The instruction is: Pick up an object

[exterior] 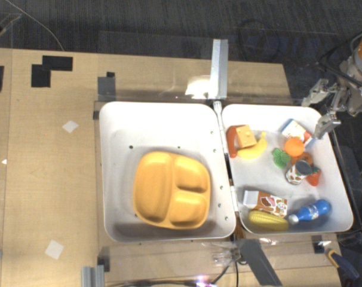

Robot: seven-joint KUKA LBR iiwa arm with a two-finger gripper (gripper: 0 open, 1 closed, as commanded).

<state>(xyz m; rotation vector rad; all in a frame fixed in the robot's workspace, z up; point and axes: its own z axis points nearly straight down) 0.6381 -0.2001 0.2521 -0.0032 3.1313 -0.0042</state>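
Nothing is getting picked yet: the gripper (325,123) is hovering at the far right corner of the right bin (343,187), fingers spread with nothing between them, while the orange ball (293,146), banana (254,149) and blue bottle (311,211) are sitting inside that bin.

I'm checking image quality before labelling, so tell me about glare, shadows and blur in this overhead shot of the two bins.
Camera view: bright glare on the metal post behind the bins; the yellow tray casts a soft shadow on the left bin; the gripper at the right bin's far corner looks slightly soft; the small toys are low in detail.
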